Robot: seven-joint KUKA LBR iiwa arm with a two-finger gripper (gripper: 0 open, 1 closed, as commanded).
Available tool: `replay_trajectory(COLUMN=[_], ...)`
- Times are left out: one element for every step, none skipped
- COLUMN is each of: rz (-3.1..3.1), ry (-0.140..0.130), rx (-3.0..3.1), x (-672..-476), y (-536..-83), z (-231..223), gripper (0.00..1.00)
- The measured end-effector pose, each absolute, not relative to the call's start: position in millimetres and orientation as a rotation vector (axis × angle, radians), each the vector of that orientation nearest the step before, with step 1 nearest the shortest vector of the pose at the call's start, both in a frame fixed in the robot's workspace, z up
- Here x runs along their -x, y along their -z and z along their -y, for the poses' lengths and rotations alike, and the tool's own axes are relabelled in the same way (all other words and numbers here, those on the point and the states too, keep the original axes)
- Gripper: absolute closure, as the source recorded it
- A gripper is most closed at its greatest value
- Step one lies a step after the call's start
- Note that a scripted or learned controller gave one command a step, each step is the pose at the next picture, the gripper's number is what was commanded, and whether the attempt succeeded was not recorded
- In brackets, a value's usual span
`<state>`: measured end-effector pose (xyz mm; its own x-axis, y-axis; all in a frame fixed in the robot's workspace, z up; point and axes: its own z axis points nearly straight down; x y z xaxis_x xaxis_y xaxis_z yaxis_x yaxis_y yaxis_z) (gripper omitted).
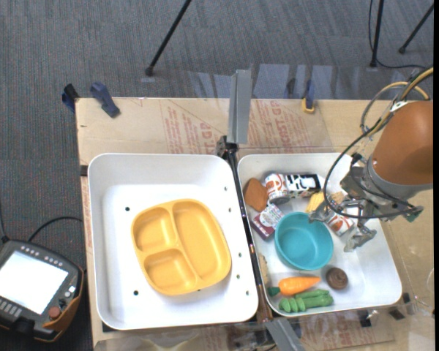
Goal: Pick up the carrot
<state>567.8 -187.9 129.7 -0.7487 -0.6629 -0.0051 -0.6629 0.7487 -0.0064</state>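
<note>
The carrot point(298, 284), orange with a green top, lies near the front of the right bin point(384, 269), just behind a green pea pod point(307, 300). My gripper point(344, 224) hangs over the right side of that bin, beside the teal bowl point(304, 243) and well behind and to the right of the carrot. Under the gripper sits a small orange-and-white can, partly hidden by it. Nothing touches the carrot.
A chocolate donut point(337, 277) lies right of the carrot. A can point(277, 186), a black-and-white pack point(304, 183), a brown piece point(254, 194) and a small packet point(266, 221) crowd the bin's back left. A yellow divided plate point(181, 246) sits in the left bin point(110, 196).
</note>
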Motion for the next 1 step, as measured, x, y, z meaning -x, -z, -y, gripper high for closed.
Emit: replay_trajectory(rz=[-2.968], ry=[0.01], rx=[0.985], x=[-619.3], y=[-239.8], z=[210.0], gripper=[0.0])
